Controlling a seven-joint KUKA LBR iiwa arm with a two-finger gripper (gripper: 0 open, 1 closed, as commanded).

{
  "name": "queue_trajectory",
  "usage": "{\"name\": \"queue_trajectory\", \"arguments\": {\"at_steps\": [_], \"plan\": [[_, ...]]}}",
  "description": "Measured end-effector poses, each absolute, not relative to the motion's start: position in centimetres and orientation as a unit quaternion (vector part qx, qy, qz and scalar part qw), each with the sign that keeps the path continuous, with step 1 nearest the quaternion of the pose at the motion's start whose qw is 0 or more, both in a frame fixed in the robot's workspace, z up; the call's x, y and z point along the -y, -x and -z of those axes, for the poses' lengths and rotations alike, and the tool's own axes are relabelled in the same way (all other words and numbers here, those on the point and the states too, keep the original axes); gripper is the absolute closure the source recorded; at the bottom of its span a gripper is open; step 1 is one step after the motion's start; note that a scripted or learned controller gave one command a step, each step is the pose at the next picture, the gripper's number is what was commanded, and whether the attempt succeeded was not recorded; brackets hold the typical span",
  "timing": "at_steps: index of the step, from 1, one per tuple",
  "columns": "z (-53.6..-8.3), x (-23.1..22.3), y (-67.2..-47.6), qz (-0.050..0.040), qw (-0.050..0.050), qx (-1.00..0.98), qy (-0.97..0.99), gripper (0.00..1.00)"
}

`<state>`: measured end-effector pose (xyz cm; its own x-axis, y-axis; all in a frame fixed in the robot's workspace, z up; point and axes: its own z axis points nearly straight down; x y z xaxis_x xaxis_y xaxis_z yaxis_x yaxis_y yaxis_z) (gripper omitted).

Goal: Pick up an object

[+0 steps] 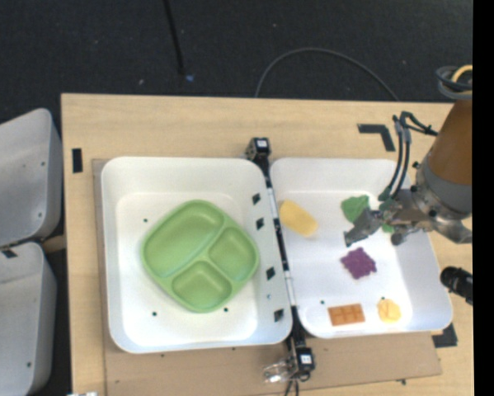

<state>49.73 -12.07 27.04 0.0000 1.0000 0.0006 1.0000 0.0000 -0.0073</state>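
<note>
My gripper (377,233) hangs over the middle of the right bin (411,295), and its two dark fingers stand apart, open. A green leafy object (355,206) lies just to its upper left, partly under the gripper body. A purple clump (359,262) sits just below the left finger (354,235). Nothing shows between the fingers. A yellow oval object (298,218) lies near the bin's left wall. An orange rectangular block (346,314) and a small yellow piece (388,310) rest near the front edge.
The left bin (123,304) holds a green divided plate (199,255). A ridge with black clips (273,238) separates the two bins. Cables (405,139) run along the arm at the right. The wooden bench (164,122) surrounds both bins.
</note>
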Motion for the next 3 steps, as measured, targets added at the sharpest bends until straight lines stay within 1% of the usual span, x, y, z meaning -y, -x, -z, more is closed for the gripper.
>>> {"name": "queue_trajectory", "arguments": {"at_steps": [1, 2, 3], "plan": [[-27.4, 12.1, -49.9, -0.0002, 0.0, 0.708, 0.706, 0.0], [-21.0, 12.0, -49.8, -0.002, 0.002, 0.707, 0.707, 0.0], [-16.6, 12.1, -49.9, -0.0017, 0.002, 0.707, 0.707, 0.0]]}}
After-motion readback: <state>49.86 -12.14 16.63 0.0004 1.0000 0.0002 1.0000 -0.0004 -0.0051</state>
